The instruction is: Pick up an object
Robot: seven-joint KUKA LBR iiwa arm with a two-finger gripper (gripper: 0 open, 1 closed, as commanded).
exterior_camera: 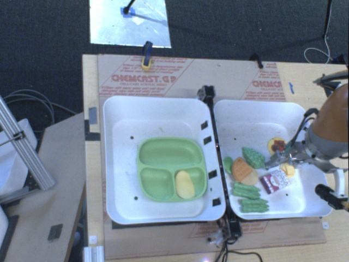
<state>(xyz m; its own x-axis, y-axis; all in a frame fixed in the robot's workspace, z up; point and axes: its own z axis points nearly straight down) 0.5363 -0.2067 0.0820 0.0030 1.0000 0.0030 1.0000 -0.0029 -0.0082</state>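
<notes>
My gripper [279, 159] reaches into the right bin [256, 111] from the right and hangs low over its middle. Just below it lie a red and white packet [274, 182] and a small yellow piece [288, 171]. A yellow and red toy [276, 145] sits just above it. To its left are a green leafy toy [253, 157], an orange-tan bread piece [242, 171] and two green pea pods [245, 190] [254, 205]. Nothing is visibly held.
The left bin [125, 119] holds a green compartment plate [163, 153] with a yellow oval item [185, 184] in its lower right compartment. The grey arm with its orange band [331, 124] covers the right bin's right edge. A black divider [214, 146] runs between the bins.
</notes>
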